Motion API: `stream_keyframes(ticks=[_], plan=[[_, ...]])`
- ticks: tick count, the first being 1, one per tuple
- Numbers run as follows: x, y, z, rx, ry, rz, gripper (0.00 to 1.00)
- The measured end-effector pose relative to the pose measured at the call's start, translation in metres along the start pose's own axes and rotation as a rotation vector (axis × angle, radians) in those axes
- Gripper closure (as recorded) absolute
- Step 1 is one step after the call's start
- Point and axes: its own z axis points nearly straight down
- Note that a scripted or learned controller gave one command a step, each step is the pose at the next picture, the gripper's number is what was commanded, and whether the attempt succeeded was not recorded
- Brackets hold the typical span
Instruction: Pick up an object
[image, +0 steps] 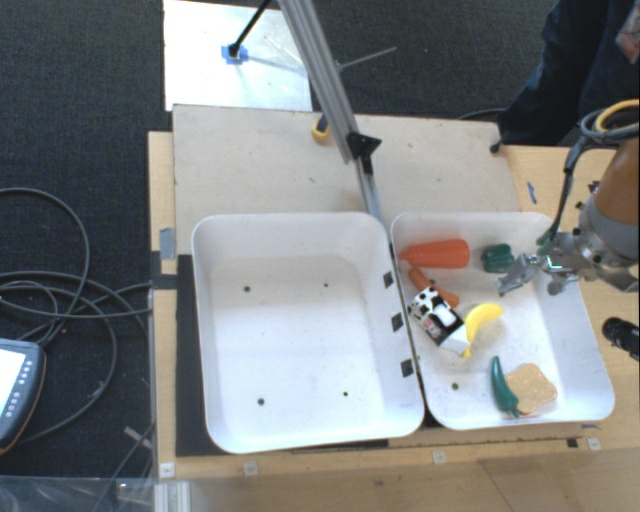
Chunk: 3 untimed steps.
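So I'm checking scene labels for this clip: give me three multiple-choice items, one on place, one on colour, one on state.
1. Which bin holds the toys?
A. left bin
B. right bin
C. both
2. What colour is the banana?
A. yellow
B. blue
C. white
3. What is the gripper doing?
A. clamping the banana
B. lifting the bread
C. hovering by the green block

Answers:
1 B: the right bin holds them all.
2 A: the banana is yellow.
3 C: the gripper hangs beside the green block, nothing between its fingers.

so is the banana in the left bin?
No, the banana lies in the right bin, beside the black-and-white toy; the left bin holds none of the objects.
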Motion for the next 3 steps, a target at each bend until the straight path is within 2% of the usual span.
stream_keyframes(ticks=[1, 2, 3], plan=[[0.000, 0.001, -0.002, -0.003, -0.001, 0.001, 0.00], [0.000, 0.004, 0.040, 0.001, -0.001, 0.003, 0.00], [-0.007, -0.005, 0.094, 0.002, 0.000, 0.005, 0.00]])
